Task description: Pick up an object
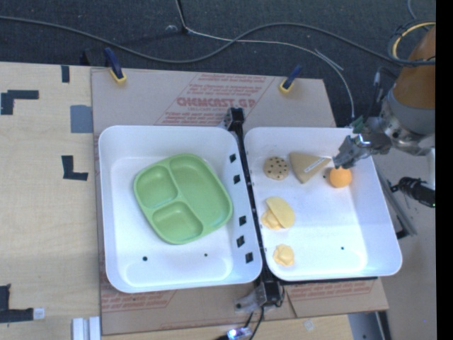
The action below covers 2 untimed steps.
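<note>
Here the hand (349, 154) hangs low over the far right corner of the right bin (368, 261), just above the small orange ball (340, 178), probably lined up for a try at it. Whether it is wide or narrow I cannot tell; nothing shows between it.

The ball lies near the bin's right wall, just beside a tan wedge (307, 166). A cookie (276, 167) sits beside the wedge, toward the inner wall. Yellow pieces (278, 213) lie mid-bin, another (284, 255) nearer the front edge.

The left bin (113, 190) holds a green divided plate (182, 197), lying flat at its middle.
</note>
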Each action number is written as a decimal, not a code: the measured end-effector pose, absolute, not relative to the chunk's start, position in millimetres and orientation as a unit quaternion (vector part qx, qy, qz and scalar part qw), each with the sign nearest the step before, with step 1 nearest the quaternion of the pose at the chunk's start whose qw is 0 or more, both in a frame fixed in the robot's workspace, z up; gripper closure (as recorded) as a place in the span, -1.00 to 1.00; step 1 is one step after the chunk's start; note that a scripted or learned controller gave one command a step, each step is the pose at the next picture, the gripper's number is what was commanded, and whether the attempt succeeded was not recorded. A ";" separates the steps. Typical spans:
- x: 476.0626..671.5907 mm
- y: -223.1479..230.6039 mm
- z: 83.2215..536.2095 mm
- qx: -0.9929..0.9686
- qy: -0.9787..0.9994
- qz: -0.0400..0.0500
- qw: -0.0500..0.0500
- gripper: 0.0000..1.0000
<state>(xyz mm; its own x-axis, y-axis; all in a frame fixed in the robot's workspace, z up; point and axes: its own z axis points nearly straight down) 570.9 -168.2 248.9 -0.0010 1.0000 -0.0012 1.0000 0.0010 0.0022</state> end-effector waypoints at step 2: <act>591.8 -117.0 269.2 0.706 0.708 0.000 0.000 1.00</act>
<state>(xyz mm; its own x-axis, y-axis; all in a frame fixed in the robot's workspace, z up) 591.8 -117.0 269.2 -0.0037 1.0000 -0.0004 1.0000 0.0037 -0.0007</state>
